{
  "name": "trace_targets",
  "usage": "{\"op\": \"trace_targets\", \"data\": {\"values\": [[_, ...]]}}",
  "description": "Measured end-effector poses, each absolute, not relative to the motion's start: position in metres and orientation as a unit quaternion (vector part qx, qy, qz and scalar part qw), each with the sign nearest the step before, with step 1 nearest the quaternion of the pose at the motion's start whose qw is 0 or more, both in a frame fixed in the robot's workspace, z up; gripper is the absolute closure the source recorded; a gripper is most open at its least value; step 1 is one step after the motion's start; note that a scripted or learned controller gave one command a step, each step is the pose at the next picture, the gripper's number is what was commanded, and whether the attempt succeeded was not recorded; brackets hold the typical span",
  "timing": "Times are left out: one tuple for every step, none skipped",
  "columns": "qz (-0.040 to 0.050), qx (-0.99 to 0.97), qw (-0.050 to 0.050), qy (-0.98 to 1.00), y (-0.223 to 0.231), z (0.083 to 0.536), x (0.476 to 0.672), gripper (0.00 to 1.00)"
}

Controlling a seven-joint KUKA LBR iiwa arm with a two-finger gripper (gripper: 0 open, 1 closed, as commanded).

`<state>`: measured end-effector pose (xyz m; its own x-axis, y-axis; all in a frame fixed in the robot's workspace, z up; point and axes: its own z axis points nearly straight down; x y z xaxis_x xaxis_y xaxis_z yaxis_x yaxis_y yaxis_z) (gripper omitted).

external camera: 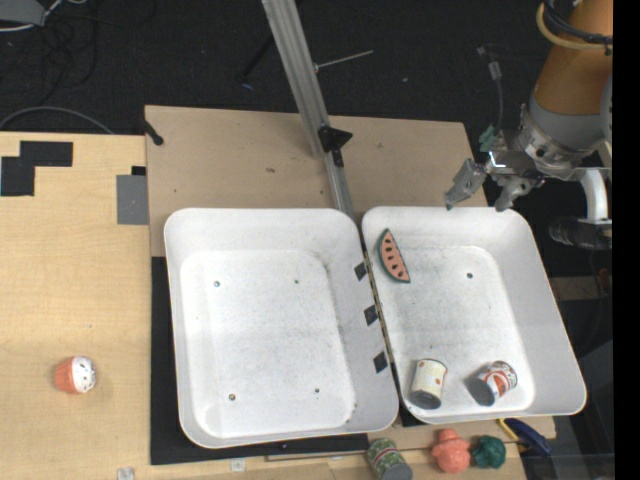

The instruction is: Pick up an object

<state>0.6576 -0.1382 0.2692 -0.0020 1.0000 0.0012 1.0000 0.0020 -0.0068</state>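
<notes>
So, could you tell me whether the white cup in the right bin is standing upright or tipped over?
Tipped over: the white cup lies on its side on the right bin's floor, its dark opening facing the near rim.

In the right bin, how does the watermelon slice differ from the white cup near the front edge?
The watermelon slice is flat, red with a green rind, and lies near the divider toward the bin's back. The white cup is a bulky cylinder tipped on its side, with its dark opening facing the front. Both lie loose in the right bin, apart from the gripper.
</notes>
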Motion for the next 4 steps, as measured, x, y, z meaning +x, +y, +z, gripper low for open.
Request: {"op": "trace_targets", "data": {"values": [[0.0011, -0.706, 0.001, -0.709, -0.138, 0.272, 0.658, 0.0], [0.0025, -0.706, 0.004, -0.708, -0.135, 0.207, 0.658, 0.0], [0.0024, -0.705, 0.004, -0.709, -0.13, 0.144, 0.662, 0.0], [0.002, -0.705, 0.003, -0.709, -0.129, 0.09, 0.661, 0.0]]}}
